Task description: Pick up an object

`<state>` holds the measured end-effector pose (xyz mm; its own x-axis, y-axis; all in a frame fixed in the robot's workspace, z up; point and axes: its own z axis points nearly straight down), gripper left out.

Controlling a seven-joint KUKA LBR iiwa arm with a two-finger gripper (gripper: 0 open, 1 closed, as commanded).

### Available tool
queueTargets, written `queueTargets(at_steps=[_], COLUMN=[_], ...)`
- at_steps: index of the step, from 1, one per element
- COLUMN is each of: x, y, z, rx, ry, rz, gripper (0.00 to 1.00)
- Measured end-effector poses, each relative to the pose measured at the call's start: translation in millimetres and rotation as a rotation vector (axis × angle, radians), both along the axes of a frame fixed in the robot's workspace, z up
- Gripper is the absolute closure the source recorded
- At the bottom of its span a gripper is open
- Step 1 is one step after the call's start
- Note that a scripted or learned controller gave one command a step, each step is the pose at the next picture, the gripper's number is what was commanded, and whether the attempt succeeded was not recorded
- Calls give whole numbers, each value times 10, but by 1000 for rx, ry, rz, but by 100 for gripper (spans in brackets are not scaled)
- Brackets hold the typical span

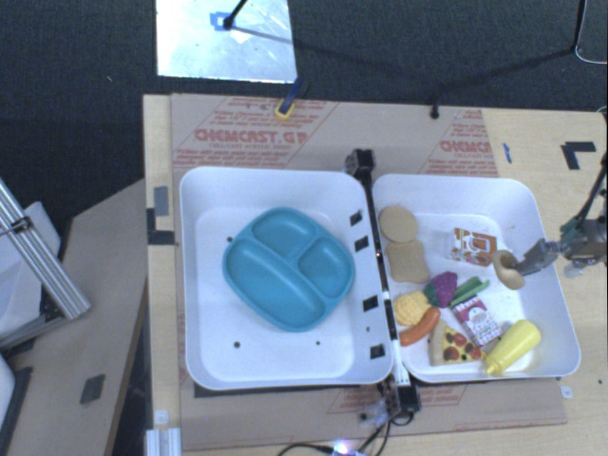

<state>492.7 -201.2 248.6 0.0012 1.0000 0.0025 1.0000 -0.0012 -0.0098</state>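
The right white bin (pixel 532 207) holds several toy foods: a round tan biscuit (pixel 398 222), a bread slice (pixel 409 261), an orange-and-white carton (pixel 472 245), purple grapes (pixel 443 287), a green vegetable (pixel 470 289), yellow corn (pixel 410 306), an orange sausage (pixel 421 327), a pizza slice (pixel 453 349), a red-and-white packet (pixel 481 321) and a yellow bottle (pixel 514 344). A tan, mushroom-like piece (pixel 507 270) lies near the bin's right wall. My gripper (pixel 538 256) comes in low from the right edge, its tip right beside this tan piece. It is small and blurred here.
The left white bin (pixel 204 207) holds a blue divided plate (pixel 288 267). A black hinge strip (pixel 375 264) runs between the bins. Cardboard (pixel 247 131) lies under both bins. A shiny metal sheet (pixel 225 27) lies on the dark floor behind.
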Motion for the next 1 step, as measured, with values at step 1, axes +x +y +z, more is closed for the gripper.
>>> queueTargets(at_steps=[1], x=[25], y=[6], z=[57], rx=[-3], ry=[-11], rz=[4], gripper=[0])
